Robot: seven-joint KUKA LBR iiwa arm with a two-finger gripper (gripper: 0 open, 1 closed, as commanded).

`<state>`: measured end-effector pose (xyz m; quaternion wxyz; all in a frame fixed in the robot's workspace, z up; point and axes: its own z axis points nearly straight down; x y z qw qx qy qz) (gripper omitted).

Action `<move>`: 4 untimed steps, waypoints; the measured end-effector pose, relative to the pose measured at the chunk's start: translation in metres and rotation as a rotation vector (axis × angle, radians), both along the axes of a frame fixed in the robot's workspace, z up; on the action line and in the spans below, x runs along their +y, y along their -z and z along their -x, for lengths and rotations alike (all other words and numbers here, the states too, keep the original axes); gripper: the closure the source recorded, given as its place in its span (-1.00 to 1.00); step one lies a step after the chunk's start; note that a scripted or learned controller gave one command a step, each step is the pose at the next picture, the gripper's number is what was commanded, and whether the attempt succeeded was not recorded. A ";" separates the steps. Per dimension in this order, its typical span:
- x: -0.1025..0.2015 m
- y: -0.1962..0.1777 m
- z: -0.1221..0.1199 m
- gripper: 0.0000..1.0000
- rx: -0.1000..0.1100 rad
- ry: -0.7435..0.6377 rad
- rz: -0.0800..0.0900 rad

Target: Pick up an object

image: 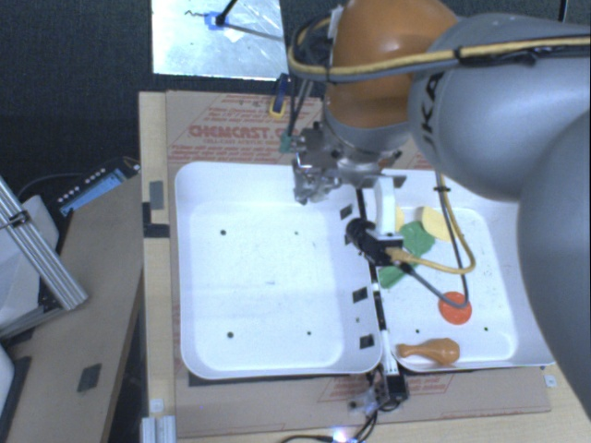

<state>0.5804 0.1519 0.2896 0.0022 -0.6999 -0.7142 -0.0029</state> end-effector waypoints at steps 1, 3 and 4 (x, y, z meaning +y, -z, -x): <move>0.089 -0.007 -0.008 1.00 -0.003 0.007 0.002; 0.070 -0.020 0.001 1.00 0.009 0.020 0.010; 0.084 0.037 0.076 1.00 0.011 0.013 0.009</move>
